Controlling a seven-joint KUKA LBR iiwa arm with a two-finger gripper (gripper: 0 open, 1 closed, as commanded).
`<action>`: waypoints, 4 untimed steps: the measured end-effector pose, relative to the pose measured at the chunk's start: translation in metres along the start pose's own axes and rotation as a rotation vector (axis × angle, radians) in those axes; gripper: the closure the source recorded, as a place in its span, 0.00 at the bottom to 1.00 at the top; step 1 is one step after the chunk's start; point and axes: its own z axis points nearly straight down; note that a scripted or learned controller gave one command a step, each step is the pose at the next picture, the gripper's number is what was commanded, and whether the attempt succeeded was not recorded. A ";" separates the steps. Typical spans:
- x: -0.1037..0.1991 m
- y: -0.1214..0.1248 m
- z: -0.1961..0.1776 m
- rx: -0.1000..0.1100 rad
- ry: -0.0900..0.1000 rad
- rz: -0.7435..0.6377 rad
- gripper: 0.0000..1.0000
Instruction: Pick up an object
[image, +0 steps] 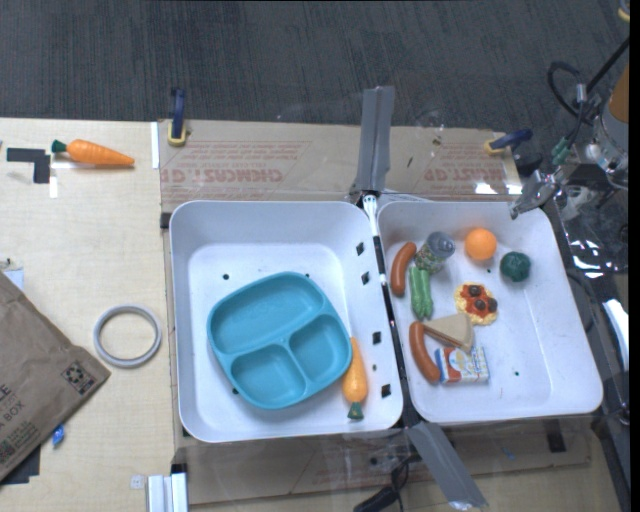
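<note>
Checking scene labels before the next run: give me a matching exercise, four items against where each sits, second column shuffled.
Items:
1. blue tray
2. orange ball
3. tape ring
4. carrot with the green top

Places:
A. on the bench, far left corner, outside the bins
B. in the left bin
C. on the bench just left of the left bin
D. in the right bin, far side

Pairs: 1-B, 2-D, 3-C, 4-A
</note>
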 end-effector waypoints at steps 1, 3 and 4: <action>0.008 0.012 0.116 -0.001 0.000 -0.106 0.00; 0.048 0.013 0.138 0.001 -0.001 0.042 1.00; 0.132 -0.012 0.046 -0.001 -0.001 -0.046 1.00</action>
